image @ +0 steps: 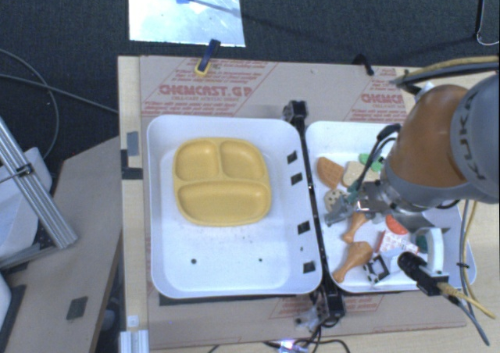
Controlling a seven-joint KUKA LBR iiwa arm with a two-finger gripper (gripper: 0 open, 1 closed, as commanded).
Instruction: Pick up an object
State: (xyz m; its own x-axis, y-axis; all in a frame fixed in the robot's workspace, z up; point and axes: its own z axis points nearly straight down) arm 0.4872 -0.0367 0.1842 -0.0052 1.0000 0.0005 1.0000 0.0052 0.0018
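Fingers (337, 215) hang low over the left side of the right bin (449, 277), beside a small dark-spotted piece (334, 200), but whether they are spread or closed I cannot tell. Nothing looks lifted yet: the drumstick (353, 260) and other toys lie in that bin, so the pick appears still to be made.

Just one camera here, fixed up high over the bench (258, 82) and looking down at a slant, so the far edge sits at the top of frame. It's far enough back to fit both white bins, left bin (164, 211) and right bin (332, 131), plus dark floor beyond. The arm (437, 148) comes in from the right.
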